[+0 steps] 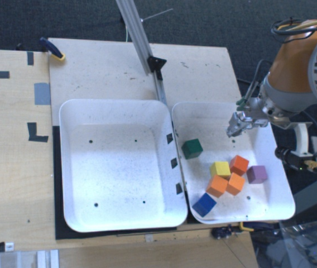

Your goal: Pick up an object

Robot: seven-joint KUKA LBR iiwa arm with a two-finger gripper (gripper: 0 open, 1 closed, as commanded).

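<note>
Bench (119, 71) carries two white bins side by side. Left bin (69, 116) holds nothing but dark specks. Right bin (275, 202) holds all the blocks. Arm (295, 66), grey with orange band, reaches in from the right; gripper (235, 128) hangs over the right bin's upper part, above bare floor, nothing seen between the tips. Whether it is spread or closed: cannot tell, too small and blurred. Blocks, near the bin's lower middle: green block (192, 148) stands alone, apart from the rest and nearest the gripper. Cluster below it: yellow block (221, 168), three orange blocks (239, 164) (235, 183) (217, 186) touching or nearly so, purple block (257, 174) just beside them to the right, blue block (204, 204) near the lower rim. Judgement: small rigid cubes, likely light, flat-faced, not fragile; smooth paint may slip slightly. Best candidate is the green one, free on all sides; take it across two opposite flat faces, jaws squared to them. Clustered ones leave little room for a finger.
</note>
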